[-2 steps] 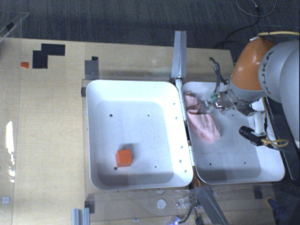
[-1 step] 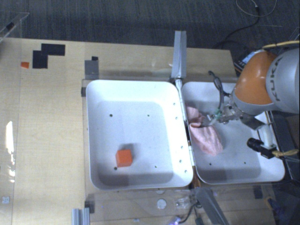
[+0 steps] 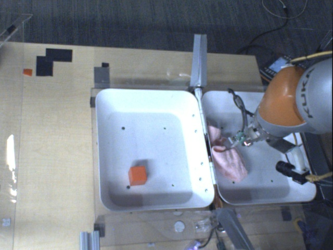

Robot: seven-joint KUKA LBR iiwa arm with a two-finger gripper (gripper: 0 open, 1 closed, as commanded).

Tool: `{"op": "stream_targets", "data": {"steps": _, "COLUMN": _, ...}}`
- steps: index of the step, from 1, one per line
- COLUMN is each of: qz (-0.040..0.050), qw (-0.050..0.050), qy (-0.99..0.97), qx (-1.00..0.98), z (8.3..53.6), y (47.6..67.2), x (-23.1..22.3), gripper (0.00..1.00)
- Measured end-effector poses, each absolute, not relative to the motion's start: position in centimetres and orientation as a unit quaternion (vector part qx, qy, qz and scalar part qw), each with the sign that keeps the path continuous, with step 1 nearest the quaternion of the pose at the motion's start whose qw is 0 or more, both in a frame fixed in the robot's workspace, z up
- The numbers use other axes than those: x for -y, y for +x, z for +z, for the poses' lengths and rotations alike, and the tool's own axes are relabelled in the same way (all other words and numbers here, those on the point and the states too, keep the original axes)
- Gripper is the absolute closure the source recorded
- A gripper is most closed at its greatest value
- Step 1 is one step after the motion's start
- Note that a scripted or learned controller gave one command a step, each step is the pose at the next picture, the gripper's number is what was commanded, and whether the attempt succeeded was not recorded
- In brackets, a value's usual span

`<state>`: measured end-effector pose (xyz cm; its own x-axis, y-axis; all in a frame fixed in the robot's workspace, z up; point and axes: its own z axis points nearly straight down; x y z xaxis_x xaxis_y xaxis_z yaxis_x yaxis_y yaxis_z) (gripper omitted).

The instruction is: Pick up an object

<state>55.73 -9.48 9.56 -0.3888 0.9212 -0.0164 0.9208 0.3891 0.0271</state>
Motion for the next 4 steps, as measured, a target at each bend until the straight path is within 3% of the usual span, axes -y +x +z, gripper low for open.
{"op": "stream_targets", "data": {"steps": 1, "qz": 0.0053, "qw": 0.009, "qy": 0.596, "qx": -0.803, "z": 9.4, "y": 59.9, "x": 9.1, "gripper": 0.00}}
{"op": "stream_targets", "data": {"steps": 2, "qz": 0.0061, "qw": 0.014, "qy": 0.515, "qx": -0.857, "z": 9.5, "y": 57.4, "x": 9.0, "gripper": 0.00}}
{"op": "stream_targets", "data": {"steps": 3, "qz": 0.0061, "qw": 0.014, "qy": 0.515, "qx": -0.857, "z": 9.5, "y": 57.4, "x": 9.0, "gripper": 0.00}}
{"op": "stream_targets", "data": {"steps": 4, "qz": 0.0088, "qw": 0.015, "qy": 0.513, "qx": -0.858, "z": 10.8, "y": 57.7, "x": 8.7, "gripper": 1.00}}
